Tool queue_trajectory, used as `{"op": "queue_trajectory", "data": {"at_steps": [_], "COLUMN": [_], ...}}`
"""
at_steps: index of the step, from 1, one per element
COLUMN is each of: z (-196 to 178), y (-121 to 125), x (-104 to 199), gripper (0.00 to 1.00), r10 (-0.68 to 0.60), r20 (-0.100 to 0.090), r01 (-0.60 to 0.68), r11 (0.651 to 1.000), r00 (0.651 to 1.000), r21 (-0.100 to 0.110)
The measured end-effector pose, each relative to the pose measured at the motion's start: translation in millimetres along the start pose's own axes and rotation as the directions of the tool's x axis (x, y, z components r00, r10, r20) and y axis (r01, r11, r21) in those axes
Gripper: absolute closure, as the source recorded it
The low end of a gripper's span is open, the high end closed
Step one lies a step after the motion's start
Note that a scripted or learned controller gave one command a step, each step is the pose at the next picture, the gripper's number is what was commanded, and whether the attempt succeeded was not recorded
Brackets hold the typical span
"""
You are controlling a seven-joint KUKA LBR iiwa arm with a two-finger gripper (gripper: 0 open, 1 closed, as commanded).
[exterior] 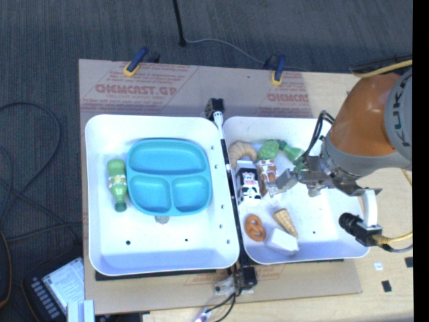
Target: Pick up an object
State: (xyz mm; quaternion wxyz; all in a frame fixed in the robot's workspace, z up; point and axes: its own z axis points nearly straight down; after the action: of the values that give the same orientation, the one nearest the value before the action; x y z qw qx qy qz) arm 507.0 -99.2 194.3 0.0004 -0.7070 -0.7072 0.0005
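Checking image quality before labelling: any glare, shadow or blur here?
Camera view: even light, soft shadows; the white bins look bright but keep detail; the blue tray shows mild sheen; small items near the pincer are slightly soft.

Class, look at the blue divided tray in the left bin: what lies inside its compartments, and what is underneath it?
The blue tray has three bare compartments. It rests on the left bin's floor; whatever lies beneath stays covered.

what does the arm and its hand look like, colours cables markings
The arm is a rounded grey body with a broad orange band and part of dark lettering on its grey shell. Its wrist is grey metal; the hand is small, dark and metallic. A black cable loops by the wrist, and a white bracket carries a black cylinder.
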Motion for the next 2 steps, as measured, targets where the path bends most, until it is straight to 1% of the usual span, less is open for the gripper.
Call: {"op": "queue_trajectory", "data": {"at_steps": [1,2], "z": [107,97], "y": [-4,-4], "x": [-3,-5], "gripper": [0.0,1.0], "r10": [0.0,0.003], "r20": [0.0,0.004], "r01": [0.0,-0.003], "r11": [1.0,1.0], "r00": [1.0,1.0], "r21": [-0.004,-0.007]}}
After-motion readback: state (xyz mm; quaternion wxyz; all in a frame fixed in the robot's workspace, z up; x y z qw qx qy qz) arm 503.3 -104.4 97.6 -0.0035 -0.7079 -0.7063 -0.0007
